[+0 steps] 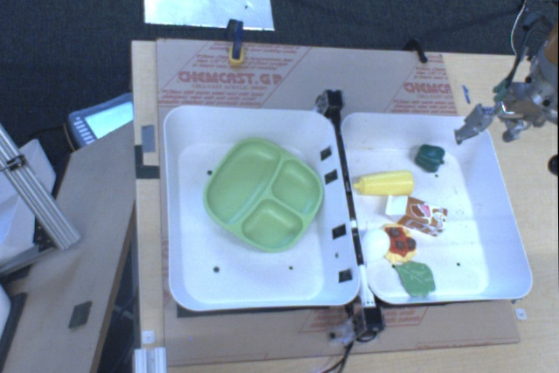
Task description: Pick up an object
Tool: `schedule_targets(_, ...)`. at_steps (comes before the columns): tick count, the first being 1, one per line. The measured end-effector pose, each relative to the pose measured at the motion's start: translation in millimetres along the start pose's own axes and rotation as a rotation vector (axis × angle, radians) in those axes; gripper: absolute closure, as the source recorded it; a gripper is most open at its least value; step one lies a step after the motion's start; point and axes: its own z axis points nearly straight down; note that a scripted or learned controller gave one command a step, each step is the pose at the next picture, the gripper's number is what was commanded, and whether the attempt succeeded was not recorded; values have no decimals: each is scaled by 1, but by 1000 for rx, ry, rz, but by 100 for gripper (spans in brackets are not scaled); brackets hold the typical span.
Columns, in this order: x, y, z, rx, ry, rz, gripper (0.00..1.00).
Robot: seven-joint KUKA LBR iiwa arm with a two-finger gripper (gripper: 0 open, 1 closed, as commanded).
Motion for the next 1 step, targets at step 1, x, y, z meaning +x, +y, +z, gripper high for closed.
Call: schedule_targets(1, 2, -7, 60, 4, 1, 2, 0)
